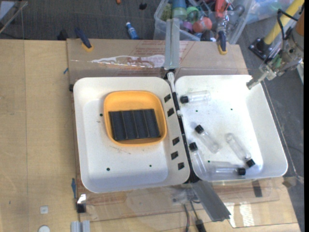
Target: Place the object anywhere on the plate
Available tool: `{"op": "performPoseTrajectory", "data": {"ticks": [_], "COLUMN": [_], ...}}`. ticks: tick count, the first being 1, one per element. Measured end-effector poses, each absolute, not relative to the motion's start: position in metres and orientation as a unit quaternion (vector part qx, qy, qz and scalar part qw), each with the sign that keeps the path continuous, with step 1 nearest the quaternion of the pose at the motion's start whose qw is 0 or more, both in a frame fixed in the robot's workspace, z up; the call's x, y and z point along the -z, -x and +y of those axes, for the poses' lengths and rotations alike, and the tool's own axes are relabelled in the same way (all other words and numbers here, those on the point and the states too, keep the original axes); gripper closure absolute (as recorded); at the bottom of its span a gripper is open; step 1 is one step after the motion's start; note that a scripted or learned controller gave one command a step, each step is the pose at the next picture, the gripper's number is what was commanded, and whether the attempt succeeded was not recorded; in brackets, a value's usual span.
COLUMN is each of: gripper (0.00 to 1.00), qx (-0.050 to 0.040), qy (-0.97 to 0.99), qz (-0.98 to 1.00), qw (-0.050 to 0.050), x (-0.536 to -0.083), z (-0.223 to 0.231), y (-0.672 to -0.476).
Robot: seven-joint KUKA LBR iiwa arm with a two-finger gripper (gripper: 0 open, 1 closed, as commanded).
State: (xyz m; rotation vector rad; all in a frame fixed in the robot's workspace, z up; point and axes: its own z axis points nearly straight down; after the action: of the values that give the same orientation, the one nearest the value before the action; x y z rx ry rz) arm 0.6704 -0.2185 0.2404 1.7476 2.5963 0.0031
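An orange plate [126,98] lies in the left bin [91,144]. A black ribbed rectangular object [134,124] rests flat on the plate, covering most of its middle. In the right bin [263,115], several clear plastic bottles with black caps are scattered: one at the back left [195,98], one near the centre [206,138] and one toward the front right [238,149]. My gripper [254,82] hangs at the right bin's far right corner, above the rim and well away from the plate. I see nothing in it.
A grey divider bar [171,47] runs between the bins at the back. A clear tub of colourful toys [207,8] stands behind the bench. Black clips [175,140] line the seam between the bins.
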Motion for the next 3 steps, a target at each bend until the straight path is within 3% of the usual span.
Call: {"op": "performPoseTrajectory", "data": {"ticks": [1,2,3], "gripper": [1.0,0.0,1.0], "qx": [-0.0013,-0.0014,-0.0015], "qy": [-0.558,-0.558,-0.557], "qz": [0.83,0.83,0.83], "qw": [0.01,0.009,0.013], "x": [-0.252,-0.252,-0.264], "z": [-0.218,-0.218,-0.218], "y": [-0.672,-0.672,-0.673]}}
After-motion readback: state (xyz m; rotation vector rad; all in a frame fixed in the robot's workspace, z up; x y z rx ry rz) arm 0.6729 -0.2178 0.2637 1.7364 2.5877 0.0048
